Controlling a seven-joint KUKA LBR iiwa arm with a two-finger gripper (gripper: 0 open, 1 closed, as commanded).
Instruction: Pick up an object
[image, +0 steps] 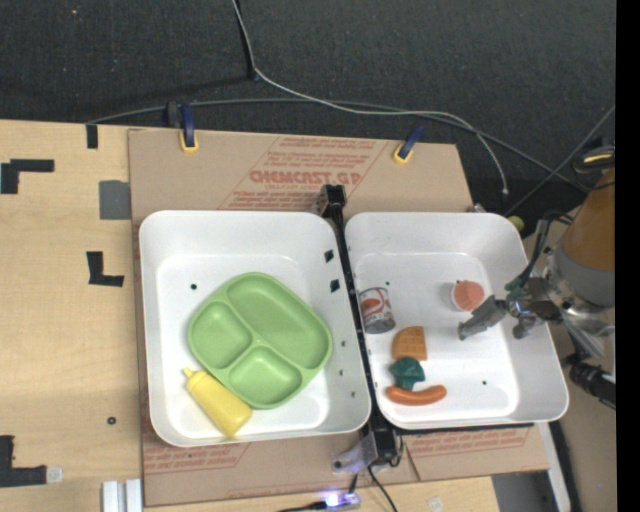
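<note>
We see the tool (492, 318) low in the right bin (420, 228); the pink round piece (468, 294) lies just at its ten o'clock. We cannot tell its grip state.

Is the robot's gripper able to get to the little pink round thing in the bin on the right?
Probably yes. The gripper hangs over the right bin, just beside the pink round thing. Nothing lies between them, and the can and waffle sit farther off.

Single fixed camera above the bench, looking down at a slant on both bins (160, 240).
</note>
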